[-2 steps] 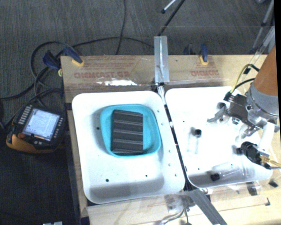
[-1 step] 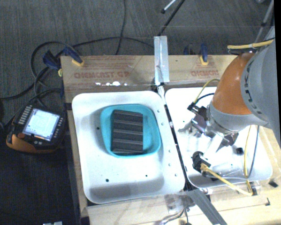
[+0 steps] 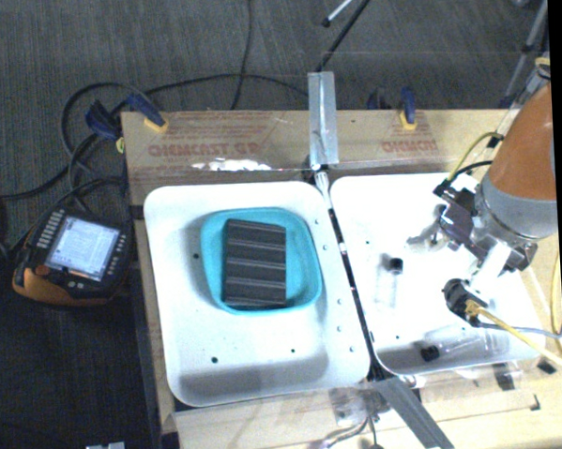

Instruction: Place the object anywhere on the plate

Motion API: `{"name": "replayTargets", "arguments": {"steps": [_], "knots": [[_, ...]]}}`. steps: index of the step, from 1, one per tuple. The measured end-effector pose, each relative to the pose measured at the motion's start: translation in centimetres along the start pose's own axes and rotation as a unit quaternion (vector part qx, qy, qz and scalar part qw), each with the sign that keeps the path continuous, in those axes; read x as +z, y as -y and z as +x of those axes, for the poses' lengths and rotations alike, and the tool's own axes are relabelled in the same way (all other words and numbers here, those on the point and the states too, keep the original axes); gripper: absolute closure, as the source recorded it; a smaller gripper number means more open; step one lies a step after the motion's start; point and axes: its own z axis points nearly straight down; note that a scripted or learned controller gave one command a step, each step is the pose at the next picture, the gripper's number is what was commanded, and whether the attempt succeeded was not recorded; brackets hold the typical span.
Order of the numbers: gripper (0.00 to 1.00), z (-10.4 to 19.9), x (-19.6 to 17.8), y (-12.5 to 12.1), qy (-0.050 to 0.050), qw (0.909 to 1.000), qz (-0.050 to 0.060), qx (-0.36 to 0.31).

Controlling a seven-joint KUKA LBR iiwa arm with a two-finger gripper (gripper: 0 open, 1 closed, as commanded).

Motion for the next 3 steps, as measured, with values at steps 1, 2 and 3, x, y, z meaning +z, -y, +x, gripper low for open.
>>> {"name": "replayTargets", "arguments": {"steps": [1,2,3], "knots": [[0.0,3.8,8.2,3.7,0.0,0.9951,0.003,0.099],[0.0,-1.9,3.0,-1.8,0.0,0.9983,0.0,-0.058],[0.0,1.7,9.9,1.7,-0.001,0.9993,0.003,-0.038]]}}
